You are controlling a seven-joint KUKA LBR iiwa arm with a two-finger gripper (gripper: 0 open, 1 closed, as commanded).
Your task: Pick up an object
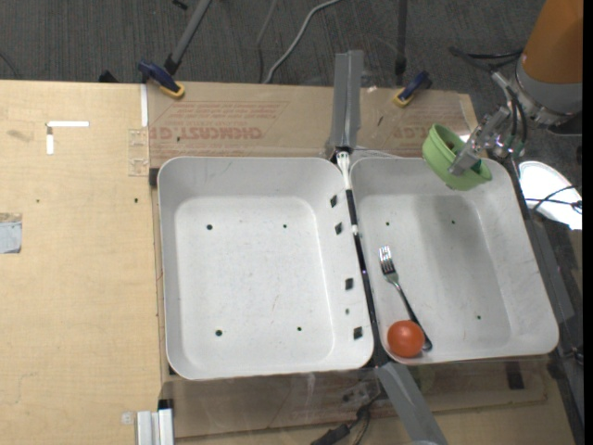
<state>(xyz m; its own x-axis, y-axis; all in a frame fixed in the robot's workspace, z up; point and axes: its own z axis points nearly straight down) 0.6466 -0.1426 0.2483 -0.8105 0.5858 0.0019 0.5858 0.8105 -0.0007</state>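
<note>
Green bowl (pixel 447 156), a small cup-like piece of plastic, hangs tipped on its side at the two o'clock corner of the right bin (pixel 519 276), above the bin's far rim. Its open mouth faces toward ten o'clock and slightly upward, so its axis runs from about four o'clock to ten o'clock, and the inside of the rim shows as a darker green ring. The gripper (pixel 468 158) comes in from the two o'clock direction on the grey arm (pixel 554 44) with its orange band; its jaws are closed down narrowly on the bowl's wall at the three o'clock side, one finger inside the rim and one outside, so the bowl sits pinched between them.

Inside the right bin, a silver fork (pixel 400 290) lies near the bin's nine o'clock wall, tines pointing to twelve o'clock and handle trailing toward five o'clock. The handle end reaches an orange ball (pixel 405 338) resting in the bin's seven o'clock corner, touching or just beside it.

The left bin (pixel 185 276) sits just beside the right one, their rims meeting along a central divider. Beyond the bins, at twelve o'clock, a flattened cardboard sheet (pixel 232 123) carries red printed lettering that appears upside down; I cannot read the words.
</note>
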